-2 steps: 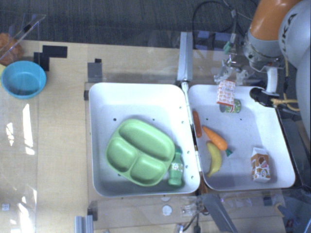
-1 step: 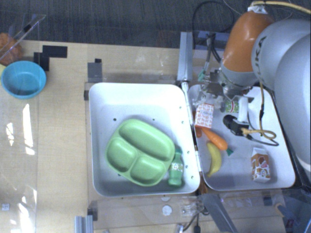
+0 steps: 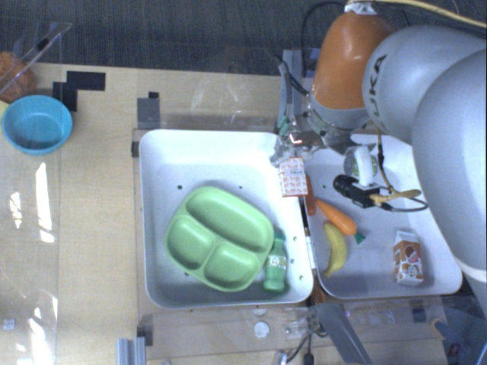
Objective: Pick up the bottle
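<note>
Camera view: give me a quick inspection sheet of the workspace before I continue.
Surface: two white bins, left bin and right bin, on a wooden bench.
Job's things: green bottle lying in left bin beside the green divided plate.
Clutter: carrot, banana, small carton in right bin.
Grippers: gripper over the wall between the bins; finger state unclear.
Cables: yellow cable over the arm.
Surroundings: blue bowl on bench.

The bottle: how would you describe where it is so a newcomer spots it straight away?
Look in the left bin, which holds a green divided plate. The bottle lies against the plate's right edge, near the bin's front right corner: small, green, with a pale label.
</note>
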Available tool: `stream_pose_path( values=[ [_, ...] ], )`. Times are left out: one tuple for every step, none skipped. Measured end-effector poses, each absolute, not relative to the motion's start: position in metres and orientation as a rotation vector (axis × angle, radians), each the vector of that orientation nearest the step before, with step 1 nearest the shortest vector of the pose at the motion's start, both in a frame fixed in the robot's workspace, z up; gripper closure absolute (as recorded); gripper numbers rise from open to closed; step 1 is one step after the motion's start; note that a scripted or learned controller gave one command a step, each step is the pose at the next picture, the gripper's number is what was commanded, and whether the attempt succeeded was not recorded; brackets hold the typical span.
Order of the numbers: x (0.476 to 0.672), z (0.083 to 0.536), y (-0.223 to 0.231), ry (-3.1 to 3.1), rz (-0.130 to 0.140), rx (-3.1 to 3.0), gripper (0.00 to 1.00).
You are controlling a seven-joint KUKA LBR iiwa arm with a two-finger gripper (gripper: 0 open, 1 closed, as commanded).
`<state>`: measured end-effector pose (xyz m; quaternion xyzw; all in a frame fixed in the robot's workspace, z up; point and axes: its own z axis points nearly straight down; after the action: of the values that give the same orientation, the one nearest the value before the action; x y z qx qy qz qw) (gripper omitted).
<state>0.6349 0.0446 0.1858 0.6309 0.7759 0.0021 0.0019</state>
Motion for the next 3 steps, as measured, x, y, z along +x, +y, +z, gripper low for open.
stream_pose_path(
  values=[
    [0.603, 0.185, 0.105, 2.595, 0.005, 1.767, 1.0],
    [0.537, 0.127, 0.127, 2.805, 0.007, 1.408, 1.0],
    [0.569, 0.196, 0.18, 2.59, 0.01, 1.771, 1.0]
  ],
)
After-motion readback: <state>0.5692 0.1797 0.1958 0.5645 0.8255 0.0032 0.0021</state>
